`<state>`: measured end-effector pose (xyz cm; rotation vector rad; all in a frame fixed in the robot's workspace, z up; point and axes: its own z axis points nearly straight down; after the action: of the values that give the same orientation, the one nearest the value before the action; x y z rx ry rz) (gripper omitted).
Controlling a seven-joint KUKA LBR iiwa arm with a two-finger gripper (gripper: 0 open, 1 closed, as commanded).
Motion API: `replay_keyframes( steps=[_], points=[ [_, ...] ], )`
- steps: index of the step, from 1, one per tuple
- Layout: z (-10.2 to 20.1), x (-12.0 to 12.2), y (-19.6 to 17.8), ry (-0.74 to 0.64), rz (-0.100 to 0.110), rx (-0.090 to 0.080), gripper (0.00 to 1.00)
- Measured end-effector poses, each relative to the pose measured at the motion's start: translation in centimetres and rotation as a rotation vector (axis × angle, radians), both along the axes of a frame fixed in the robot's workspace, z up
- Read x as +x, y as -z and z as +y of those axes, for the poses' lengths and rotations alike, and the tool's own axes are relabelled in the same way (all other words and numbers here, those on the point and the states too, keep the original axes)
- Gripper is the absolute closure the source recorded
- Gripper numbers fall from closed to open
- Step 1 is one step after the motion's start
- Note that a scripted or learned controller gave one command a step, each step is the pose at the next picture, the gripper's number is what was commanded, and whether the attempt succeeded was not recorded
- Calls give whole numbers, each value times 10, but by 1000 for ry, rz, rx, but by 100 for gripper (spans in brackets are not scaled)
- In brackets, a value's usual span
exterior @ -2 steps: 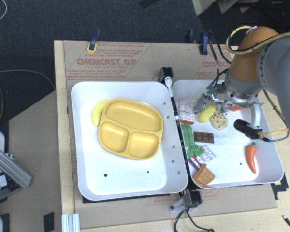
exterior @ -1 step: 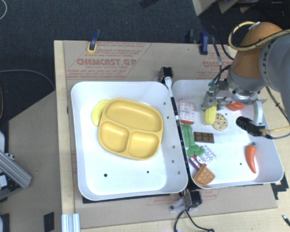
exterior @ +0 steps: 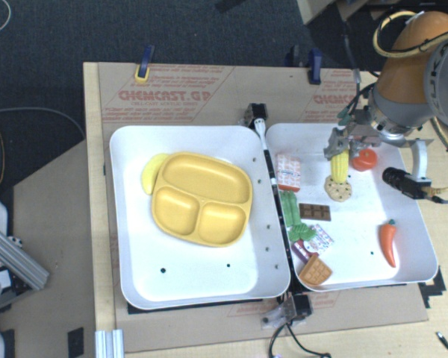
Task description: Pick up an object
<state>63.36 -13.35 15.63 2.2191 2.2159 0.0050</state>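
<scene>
The arm is seen reaching in from the right, with the end effector (exterior: 342, 149) lowered over the rear part of the right bin (exterior: 414, 263). A yellow corn cob (exterior: 339, 168) is seen directly below it, upright and apparently between the fingers, though whether it is truly clamped cannot be told at this angle. A round cookie (exterior: 339, 191) lies just below the cob, touching or nearly touching its lower end. A red tomato (exterior: 365, 159) is noted just to the right of the cob. An orange carrot (exterior: 388, 243) lies near the right wall of the same bin. A brown chocolate bar (exterior: 315, 212), a green item (exterior: 291, 213), a pink-and-white packet (exterior: 287, 171) and a waffle-like piece (exterior: 316, 271) are recorded along the bin's left side. In the left bin (exterior: 134, 259), a yellow divided plate (exterior: 201, 198) is seen, with a yellow object (exterior: 152, 174) partly beneath its left edge. Both bins rest on the counter (exterior: 104, 200).
</scene>
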Motion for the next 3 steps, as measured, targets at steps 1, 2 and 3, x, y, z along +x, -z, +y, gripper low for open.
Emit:
replay_keyframes(
  steps=[1, 2, 3],
  points=[
    [2, 9, -47, -3, -1, 0, 100],
    [2, 10, -70, -2, 2, 0, 100],
    [52, -26, -63, -5, 11, 5, 100]
  ],
)
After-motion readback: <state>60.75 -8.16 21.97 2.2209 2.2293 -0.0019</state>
